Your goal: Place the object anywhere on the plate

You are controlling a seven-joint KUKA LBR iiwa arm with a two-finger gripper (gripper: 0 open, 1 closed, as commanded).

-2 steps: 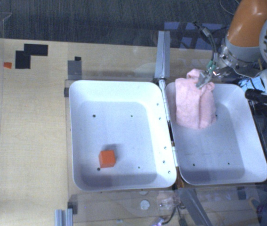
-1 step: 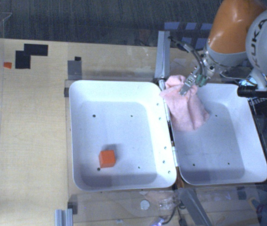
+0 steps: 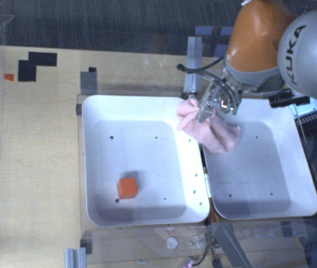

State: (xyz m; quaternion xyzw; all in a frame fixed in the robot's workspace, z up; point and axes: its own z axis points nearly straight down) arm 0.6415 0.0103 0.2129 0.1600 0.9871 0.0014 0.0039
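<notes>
My gripper [image 3: 207,115] pinches a crumpled pink cloth [image 3: 209,129], partly hiding it; its length slants down-right over both shallow white bins' [image 3: 147,216] shared rims.

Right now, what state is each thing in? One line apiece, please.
pink cloth: bunched, hanging from the tool, draped across the rims where the two bins meet.
tool: shut on the pink cloth, above the bins' shared edge.
orange block: resting flat on the left bin's floor, untouched.
left bin: level on the bench.
right bin: level on the bench.
</notes>
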